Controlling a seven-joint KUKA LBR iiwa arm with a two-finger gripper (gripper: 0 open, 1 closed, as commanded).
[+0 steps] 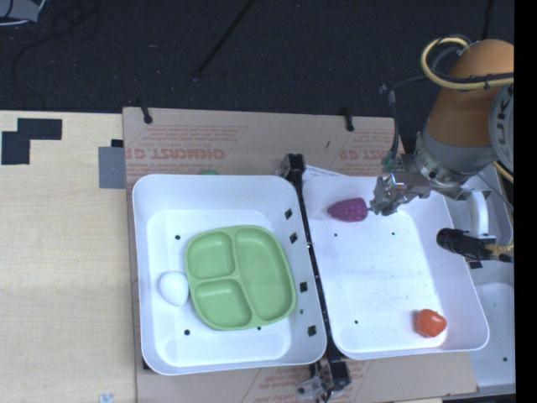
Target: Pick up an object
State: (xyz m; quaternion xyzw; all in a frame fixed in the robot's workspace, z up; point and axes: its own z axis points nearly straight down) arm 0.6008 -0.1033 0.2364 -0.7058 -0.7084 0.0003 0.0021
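A purple lump-shaped object (347,210) lies near the back of the right bin (394,275). My gripper (384,202) hangs just to its right, with its tips close beside the object's right end. A small red object (430,322) rests in the front right corner of the same bin. In the left bin (159,225) sits a green divided plate (239,275), and a white egg-like ball (174,288) lies against the plate's left side.
The arm's grey wrist and orange band (470,99) stand over the right bin's back right corner. A black fitting (466,243) juts in at the right rim. A black divider (304,259) separates the bins.
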